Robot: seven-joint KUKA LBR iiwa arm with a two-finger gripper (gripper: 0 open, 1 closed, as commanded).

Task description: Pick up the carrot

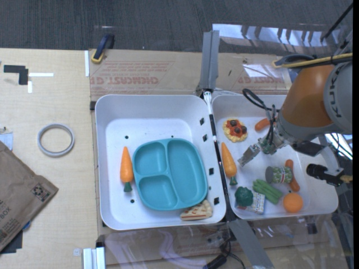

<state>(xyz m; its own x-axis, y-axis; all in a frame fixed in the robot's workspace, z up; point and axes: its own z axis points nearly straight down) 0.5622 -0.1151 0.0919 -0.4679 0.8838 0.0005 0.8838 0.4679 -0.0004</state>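
Pincer (251, 154) hangs over the right bin (331, 206), tilted down toward that bin's left half; whether its fingers are spread or pressed together I cannot tell, and nothing shows between them. Going left to right from the far edge of the table (45, 94): a brown cardboard box (19, 195) at the lower left corner, a ring of tape (56, 139) lying flat just above it, and a small black bracket (17, 73) near the top left. Left bin (106, 116) next — a carrot (127, 166) lies along its left side, pointed end up, green stub down, just beside the teal divided plate (168, 174) that fills the middle. A waffle-like toy (196, 211) rests at the plate's lower right rim. Across the divider, a second carrot (228, 159) lies along the right bin's left wall, near the pincer but apart from it. Above it sits a small pizza toy (235, 129); a small orange-red piece (261, 124) lies just right of that. Lower in the bin: broccoli (243, 195), a green vegetable (267, 190) on a white packet, a green can (279, 175) and an orange (293, 202) — all close together. Arm (308, 100), orange band showing, enters from the right.
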